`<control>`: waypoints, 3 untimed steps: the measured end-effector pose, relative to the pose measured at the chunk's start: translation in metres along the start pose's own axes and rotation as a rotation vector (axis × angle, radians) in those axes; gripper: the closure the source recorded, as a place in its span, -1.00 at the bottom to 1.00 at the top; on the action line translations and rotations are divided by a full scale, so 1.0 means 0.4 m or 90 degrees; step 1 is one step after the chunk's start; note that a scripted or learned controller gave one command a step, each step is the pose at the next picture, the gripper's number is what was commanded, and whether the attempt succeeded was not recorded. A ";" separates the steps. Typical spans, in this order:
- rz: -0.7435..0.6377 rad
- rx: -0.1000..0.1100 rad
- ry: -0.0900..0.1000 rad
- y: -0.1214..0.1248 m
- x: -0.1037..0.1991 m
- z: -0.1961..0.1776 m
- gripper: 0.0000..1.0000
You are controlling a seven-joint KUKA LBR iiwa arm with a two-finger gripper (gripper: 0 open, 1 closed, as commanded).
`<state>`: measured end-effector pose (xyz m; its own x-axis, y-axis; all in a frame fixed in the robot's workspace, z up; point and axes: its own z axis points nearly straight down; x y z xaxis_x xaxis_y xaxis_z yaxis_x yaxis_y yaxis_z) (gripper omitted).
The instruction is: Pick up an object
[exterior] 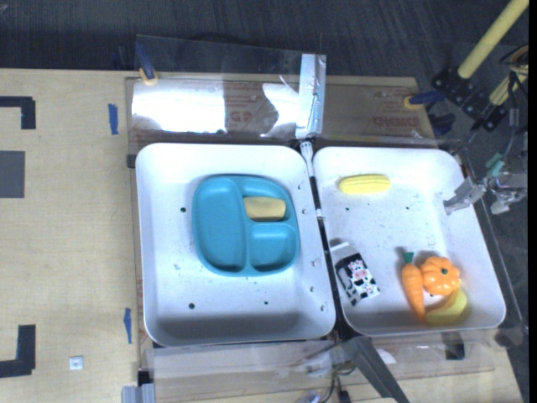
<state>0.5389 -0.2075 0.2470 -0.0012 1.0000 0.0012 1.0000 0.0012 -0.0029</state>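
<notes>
The table (pixel 59 225) was pale wood, marked with black tape corners and blue tape tabs, and it carried two shallow white bins side by side. The left bin (pixel 168 300) held a blue divided plate (pixel 226 229), and a tan, bread-like piece (pixel 265 208) lay in the plate's upper right compartment. The right bin (pixel 411 212) held the loose candidates for picking: a yellow corn cob (pixel 364 185) lying flat near the far wall, a small black-and-white carton with a cow print (pixel 357 277) close to the wall shared with the left bin, and, in the near right corner, an orange carrot (pixel 412 288) touching an orange pumpkin (pixel 440 275), with a yellow piece (pixel 449 309) tucked just under the pumpkin. At the right bin's right rim, some grey metal parts that were probably the end effector (pixel 478 190) sat at about the height of the corn but well apart from it; they were too small and cluttered to tell how open they were, and nothing could be made out in them. Judged from this, the task was barely begun: every object lay in a bin, none was lifted, and the approach, grasp and lift all remained.
</notes>
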 end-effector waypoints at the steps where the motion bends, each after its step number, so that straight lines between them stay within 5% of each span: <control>1: -0.102 -0.005 -0.002 -0.032 0.006 0.371 -1.00; 2: -0.163 -0.011 0.005 -0.125 -0.015 0.395 -1.00; 3: -0.163 -0.012 0.005 -0.123 -0.015 0.375 1.00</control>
<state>0.4894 -0.2135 0.0971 -0.2542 0.9671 0.0067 0.9670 0.2541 0.0166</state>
